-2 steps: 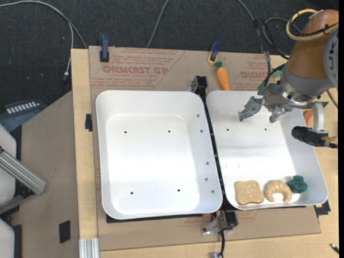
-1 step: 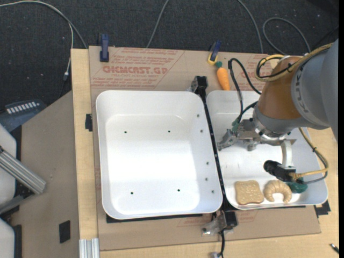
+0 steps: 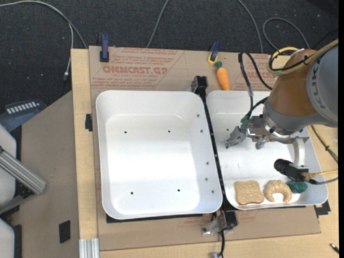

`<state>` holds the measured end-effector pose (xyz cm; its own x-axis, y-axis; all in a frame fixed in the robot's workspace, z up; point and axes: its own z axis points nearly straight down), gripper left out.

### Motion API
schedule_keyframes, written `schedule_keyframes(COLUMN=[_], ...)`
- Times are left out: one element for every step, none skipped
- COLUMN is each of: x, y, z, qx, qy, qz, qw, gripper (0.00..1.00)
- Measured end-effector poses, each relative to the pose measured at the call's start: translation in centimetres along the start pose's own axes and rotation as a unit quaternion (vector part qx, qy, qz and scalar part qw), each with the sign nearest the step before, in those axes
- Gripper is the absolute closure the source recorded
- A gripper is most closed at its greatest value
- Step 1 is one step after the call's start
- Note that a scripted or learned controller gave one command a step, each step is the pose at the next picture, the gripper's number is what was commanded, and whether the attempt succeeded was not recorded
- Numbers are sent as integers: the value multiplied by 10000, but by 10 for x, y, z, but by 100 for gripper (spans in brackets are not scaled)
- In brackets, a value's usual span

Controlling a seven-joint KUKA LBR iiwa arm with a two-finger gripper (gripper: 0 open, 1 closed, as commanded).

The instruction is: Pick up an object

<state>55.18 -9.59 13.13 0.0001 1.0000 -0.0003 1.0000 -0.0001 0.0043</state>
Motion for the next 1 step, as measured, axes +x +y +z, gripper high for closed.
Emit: schedule_keyframes(x=[1], y=[-54], z=[47], qx=[33], qy=[4], qz=[3], qw=[10000], gripper=[0])
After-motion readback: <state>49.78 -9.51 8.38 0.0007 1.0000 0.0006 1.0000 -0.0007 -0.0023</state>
